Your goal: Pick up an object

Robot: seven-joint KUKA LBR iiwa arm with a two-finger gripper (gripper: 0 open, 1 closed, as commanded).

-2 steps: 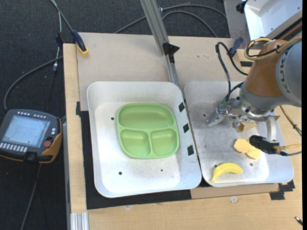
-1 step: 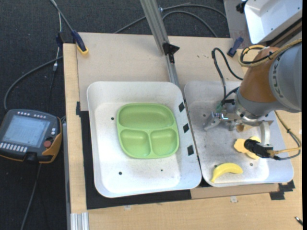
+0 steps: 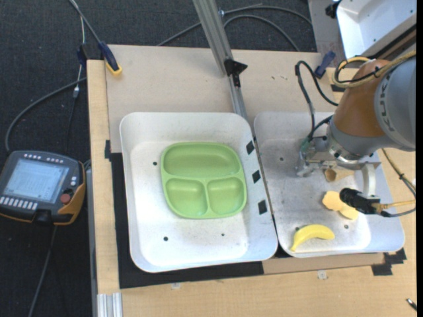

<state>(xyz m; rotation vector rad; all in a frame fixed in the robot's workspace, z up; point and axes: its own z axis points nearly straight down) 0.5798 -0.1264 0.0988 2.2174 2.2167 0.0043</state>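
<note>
A yellow banana point(image 3: 313, 235) lies near the front edge of the right bin point(image 3: 285, 197). A second, paler yellow piece point(image 3: 334, 201) rests a little behind it, toward the right wall, partly covered by a black connector point(image 3: 355, 200) with a yellow cable. My gripper point(image 3: 317, 169) hangs low over the middle of the right bin, under the grey and orange wrist point(image 3: 360, 114). It sits just behind the pale yellow piece and well behind the banana. A small tan bit point(image 3: 330, 174) shows right at the gripper; what it is stays unclear.
The left bin point(image 3: 142, 177) holds a green divided plate point(image 3: 202, 179). A slanted metal pole point(image 3: 218, 38) runs down to the gap between the bins. A teach pendant point(image 3: 39, 187) lies off the bench at left.
</note>
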